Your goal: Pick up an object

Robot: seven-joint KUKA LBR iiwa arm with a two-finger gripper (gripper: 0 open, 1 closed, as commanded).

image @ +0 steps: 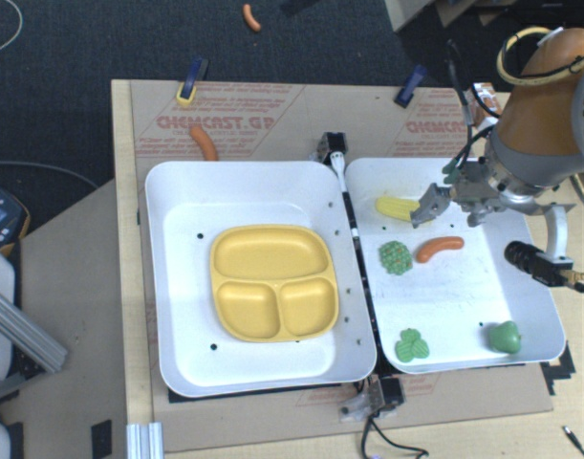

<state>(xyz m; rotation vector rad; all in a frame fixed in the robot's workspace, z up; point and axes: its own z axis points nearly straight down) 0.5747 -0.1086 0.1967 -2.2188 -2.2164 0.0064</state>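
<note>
We log the right bin [530,295] holding five toy foods: a yellow corn piece [397,207], an orange sausage [439,249], a green broccoli floret [396,257], a leafy green piece [412,345] and a green pepper-like piece [505,337]. The left bin [167,256] carries a yellow divided tray [272,281]. We judge these toys light, stiff plastic with smooth, somewhat slippery skins; the sausage looks easiest, taken across its narrow middle, since its rounded ends would squirt out. The arm [540,113] reaches in from the right, wrist tipped down over the far part of the right bin. The end effector [454,208] sits open, fingers spread wide with nothing between them, one finger just beside the corn, the sausage lying near below the gap
</note>
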